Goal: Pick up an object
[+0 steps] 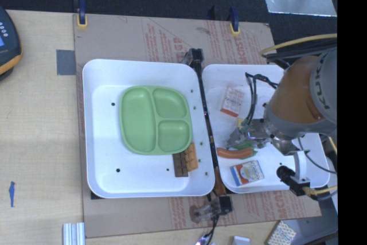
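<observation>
Here, gripper (245, 136) hanging low in the right bin (215, 84), grip state impossible to tell, hot dog (235, 152) lying just below it, long axis left-right.

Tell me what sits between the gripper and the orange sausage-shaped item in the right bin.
Nothing visible does. The gripper is low in the right bin, directly above the orange sausage-shaped item, with no object between them. The small card packet lies just below it, and the red-and-white packet lies further up, both off to the side.
</observation>
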Motion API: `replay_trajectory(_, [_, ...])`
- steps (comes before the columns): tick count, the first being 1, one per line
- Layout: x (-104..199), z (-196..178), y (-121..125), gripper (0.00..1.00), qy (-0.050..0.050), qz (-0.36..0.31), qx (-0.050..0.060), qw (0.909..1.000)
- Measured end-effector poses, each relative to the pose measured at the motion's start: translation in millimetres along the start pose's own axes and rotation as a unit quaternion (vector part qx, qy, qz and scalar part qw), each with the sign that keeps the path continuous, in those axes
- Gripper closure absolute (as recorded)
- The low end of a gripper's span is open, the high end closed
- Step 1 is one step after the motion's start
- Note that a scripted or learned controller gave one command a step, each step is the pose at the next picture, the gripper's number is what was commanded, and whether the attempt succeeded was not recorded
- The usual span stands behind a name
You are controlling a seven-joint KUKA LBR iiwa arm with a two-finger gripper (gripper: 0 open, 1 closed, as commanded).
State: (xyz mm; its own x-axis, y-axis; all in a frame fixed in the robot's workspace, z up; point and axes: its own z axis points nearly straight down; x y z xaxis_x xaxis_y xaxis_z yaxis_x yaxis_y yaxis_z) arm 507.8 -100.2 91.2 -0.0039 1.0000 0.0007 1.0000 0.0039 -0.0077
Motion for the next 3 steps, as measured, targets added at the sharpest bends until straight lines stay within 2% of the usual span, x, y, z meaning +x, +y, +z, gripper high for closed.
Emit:
replay_trajectory(1, [-1,-11,1,1.0,-0.001,-0.001,-0.001,1.0])
replay_trajectory(2, [-1,-10,1,0.0,-0.001,-0.001,-0.001,1.0])
replay_trajectory(3, [-32,-12,52,0.0,-0.001,0.0,-0.005,1.0])
